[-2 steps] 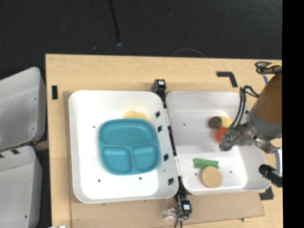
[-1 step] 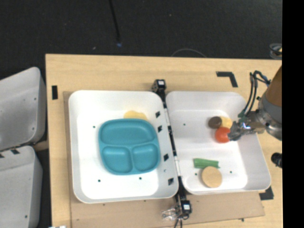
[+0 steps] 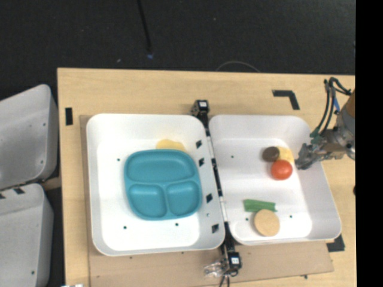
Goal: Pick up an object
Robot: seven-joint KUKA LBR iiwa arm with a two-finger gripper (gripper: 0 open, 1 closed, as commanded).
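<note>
We see the gripper [image 3: 306, 158], grip state indiscernible, beside a red tomato [image 3: 282, 170] in the right bin [image 3: 317, 217].

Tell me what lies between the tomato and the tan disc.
In the camera view, a green piece lies between the tomato and the tan disc, right above the disc.

Even overhead light, soft shadows, mild blur, dark background
</note>
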